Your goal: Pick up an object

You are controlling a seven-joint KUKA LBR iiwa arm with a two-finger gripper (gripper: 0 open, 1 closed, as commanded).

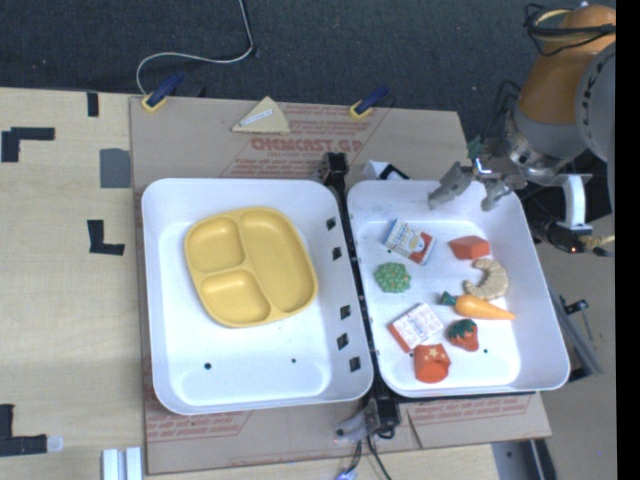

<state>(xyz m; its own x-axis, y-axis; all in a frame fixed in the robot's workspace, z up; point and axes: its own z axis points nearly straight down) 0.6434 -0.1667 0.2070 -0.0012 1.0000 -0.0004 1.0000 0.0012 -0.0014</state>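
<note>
- We see the grey arm with its orange band reaching in from the right, its gripper hanging over the far right corner of the right bin.
- We make out two grey fingers spread apart, with nothing between them.
- Below the gripper, and apart from it, we find the objects lying loose on the right bin's floor.
- Nearest the gripper lies a small red-and-white packet, with an orange-red wedge to its right.
- A green broccoli-like piece sits just below the packet, toward the bin's left side.
- A tan curved piece rests just above an orange carrot; we cannot tell whether the two touch.
- Nearer the front edge we count a second red-and-white packet, a red strawberry-like piece and a red-orange chunk.
- The left bin holds a yellow divided plate with three compartments.
- Both bins sit side by side on a brown cardboard sheet laid across the counter.
</note>
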